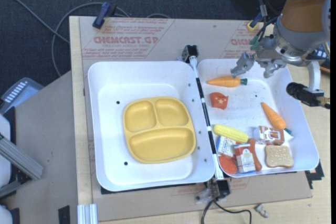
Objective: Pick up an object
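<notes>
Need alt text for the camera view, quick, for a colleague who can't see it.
The arm's open tool hovers above a toy carrot at the back of the right bin, holding nothing. That bin holds more toy food; the left bin holds a yellow divided plate.

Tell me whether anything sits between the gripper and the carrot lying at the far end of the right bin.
Nothing visible does. The gripper hangs just above the carrot, with bare bin floor around it.

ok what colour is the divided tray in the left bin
Yellow all over. The divided tray shows best in the camera view, lying in the left bin.
</notes>
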Controlling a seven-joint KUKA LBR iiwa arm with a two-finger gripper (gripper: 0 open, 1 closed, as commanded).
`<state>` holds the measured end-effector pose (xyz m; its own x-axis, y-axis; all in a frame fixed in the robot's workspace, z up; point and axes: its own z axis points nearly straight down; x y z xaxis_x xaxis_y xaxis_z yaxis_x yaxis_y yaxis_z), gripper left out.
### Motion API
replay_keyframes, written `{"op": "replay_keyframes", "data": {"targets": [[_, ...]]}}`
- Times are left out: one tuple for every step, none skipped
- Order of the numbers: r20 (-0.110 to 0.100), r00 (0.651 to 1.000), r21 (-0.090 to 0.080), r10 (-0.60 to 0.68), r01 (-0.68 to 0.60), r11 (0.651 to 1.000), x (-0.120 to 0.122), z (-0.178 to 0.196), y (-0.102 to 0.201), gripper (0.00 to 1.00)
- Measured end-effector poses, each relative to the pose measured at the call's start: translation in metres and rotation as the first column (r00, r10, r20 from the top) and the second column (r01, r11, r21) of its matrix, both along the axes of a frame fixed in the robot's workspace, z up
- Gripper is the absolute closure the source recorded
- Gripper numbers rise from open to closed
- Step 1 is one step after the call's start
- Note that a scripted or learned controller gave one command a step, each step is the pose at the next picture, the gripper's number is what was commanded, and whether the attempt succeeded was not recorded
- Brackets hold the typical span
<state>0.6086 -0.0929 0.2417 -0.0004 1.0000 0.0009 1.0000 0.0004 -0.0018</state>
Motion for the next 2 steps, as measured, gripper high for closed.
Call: {"op": "replay_keyframes", "data": {"targets": [[-0.001, 1.0, -0.002, -0.003, 0.003, 1.0, -0.019, -0.067, -0.108, 0.0], [0.0, 1.0, 0.003, 0.001, -0.001, 1.0, -0.044, -0.158, -0.121, 0.0]]}}
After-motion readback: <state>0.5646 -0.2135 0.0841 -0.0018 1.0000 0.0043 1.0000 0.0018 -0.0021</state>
